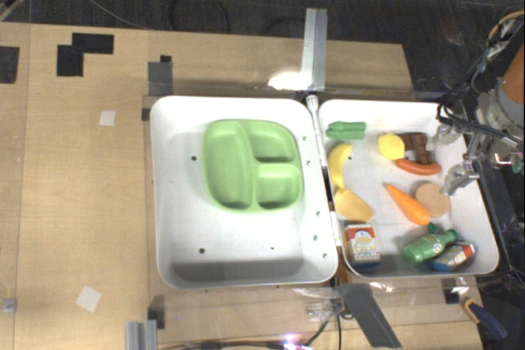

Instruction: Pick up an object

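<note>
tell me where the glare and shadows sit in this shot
Camera view: a blown-out bright spot sits on the bench just above the bins; the left bin has a soft grey shadow along its lower inner wall; the green tray looks evenly lit; the claw at the right edge is slightly soft.

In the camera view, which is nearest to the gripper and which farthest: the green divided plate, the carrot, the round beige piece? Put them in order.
Measured from the gripper at the right bin's right side:
1. Round beige piece, just below and left of it.
2. Carrot, beside that piece, further left.
3. Green divided plate, in the left bin.
</note>
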